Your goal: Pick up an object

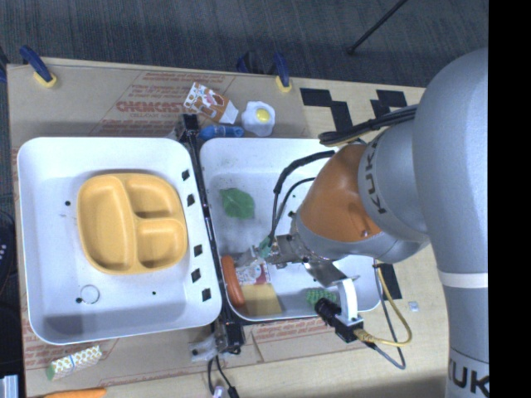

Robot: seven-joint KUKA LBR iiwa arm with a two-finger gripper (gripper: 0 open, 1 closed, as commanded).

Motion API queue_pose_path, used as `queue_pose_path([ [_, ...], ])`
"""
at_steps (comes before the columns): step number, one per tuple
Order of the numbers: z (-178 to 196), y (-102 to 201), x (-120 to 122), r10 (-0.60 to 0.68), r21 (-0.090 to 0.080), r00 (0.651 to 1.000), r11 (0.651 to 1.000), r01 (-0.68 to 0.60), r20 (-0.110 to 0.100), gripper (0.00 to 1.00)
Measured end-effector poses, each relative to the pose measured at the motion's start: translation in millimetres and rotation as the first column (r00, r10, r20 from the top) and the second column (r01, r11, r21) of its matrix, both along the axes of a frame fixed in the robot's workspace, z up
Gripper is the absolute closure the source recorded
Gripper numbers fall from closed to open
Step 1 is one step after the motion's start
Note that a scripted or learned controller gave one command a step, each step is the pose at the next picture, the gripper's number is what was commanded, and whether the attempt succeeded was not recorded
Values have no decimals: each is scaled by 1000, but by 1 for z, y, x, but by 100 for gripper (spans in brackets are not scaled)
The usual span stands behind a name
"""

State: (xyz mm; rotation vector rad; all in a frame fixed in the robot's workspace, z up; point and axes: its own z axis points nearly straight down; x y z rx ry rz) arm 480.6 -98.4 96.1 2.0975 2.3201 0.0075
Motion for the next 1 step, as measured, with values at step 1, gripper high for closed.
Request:
queue_pose_path([
  [1,-1,1,-1,2,2,1000,1000,-2,-3,0],
])
